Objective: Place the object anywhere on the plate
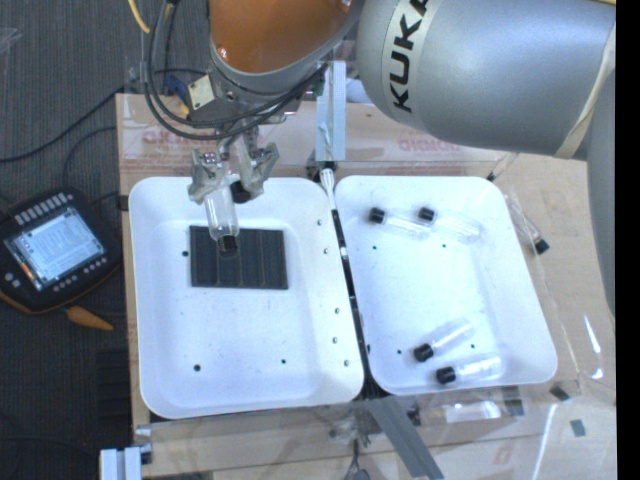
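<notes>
The clear plastic vial with a black cap hangs nearly upright, cap downward, between the two fingers of the silver two-finger gripper, whose jaws are clamped on its upper part. Its black cap end sits over, and seems to touch or all but touch, the upper left part of the dark ribbed rectangular plate that lies flat in the left white bin. Whether the cap actually rests on the plate cannot be told from this slanted view.

By my judgement the carrying step is over and the placing step is in hand: the vial is already above the plate. The next move calls for a short lowering if any gap is left, then opening the jaws and lifting straight up. Since the vial stands on its narrow end, it will likely topple when let go, so it should fall toward the plate's middle rather than over its near left edge.

In the right white bin four similar clear vials with black caps lie on their sides, well apart from the plate
</notes>
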Action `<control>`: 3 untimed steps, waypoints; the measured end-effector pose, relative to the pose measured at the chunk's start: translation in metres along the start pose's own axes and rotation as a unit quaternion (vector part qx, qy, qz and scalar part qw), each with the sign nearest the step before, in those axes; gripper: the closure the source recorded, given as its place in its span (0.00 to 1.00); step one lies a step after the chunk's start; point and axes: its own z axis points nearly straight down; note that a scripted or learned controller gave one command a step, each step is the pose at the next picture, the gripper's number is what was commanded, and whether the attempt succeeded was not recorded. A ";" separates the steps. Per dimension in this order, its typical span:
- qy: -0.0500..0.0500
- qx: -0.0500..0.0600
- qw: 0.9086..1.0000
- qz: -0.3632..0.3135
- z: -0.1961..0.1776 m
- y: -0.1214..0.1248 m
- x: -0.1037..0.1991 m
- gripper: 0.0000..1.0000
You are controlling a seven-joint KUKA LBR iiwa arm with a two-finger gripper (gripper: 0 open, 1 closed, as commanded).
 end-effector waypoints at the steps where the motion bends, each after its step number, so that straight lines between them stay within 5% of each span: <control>1: -0.001 0.000 0.990 -0.139 -0.037 -0.032 0.004 1.00; 2: 0.001 -0.003 0.976 -0.217 -0.087 0.052 -0.007 1.00; 3: 0.000 -0.004 0.908 -0.420 -0.005 0.025 -0.003 1.00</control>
